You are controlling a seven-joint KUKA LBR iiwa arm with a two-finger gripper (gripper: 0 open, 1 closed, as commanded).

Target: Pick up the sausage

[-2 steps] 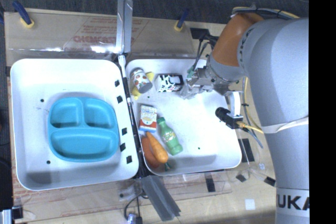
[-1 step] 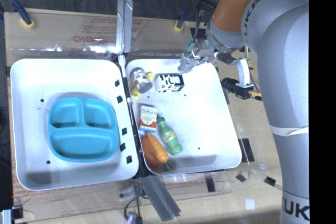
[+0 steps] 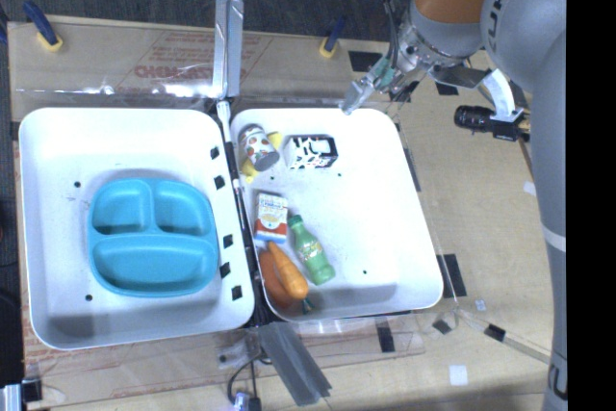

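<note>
The sausage (image 3: 282, 273) lies at the near end of the right bin (image 3: 385, 236), pushed up against the bin's left wall. It is orange-brown, long and round, and it points a bit sideways. It looks small and light, so it should be easy to lift. Its skin looks smooth, so it may slip or roll if it is pinched near an end — the best spot to take hold is across the middle, where it is fattest. A little green bottle (image 3: 310, 250) lies just beside it on the right, touching or nearly so, and that leaves little room for a finger on that side. A bit farther back sits a small red and white carton (image 3: 271, 215), then a can (image 3: 257, 148) and a black and white packet (image 3: 313, 151). In the left bin (image 3: 48, 149) rests a blue tray (image 3: 152, 237) with three parts. Far at the back, above the right bin's far rim, hangs the gripper (image 3: 358, 97) — I cannot tell how its tip is set, and nothing seems to be in it. The sausage is well apart from it, at the bin's other end and more to the left.
</note>
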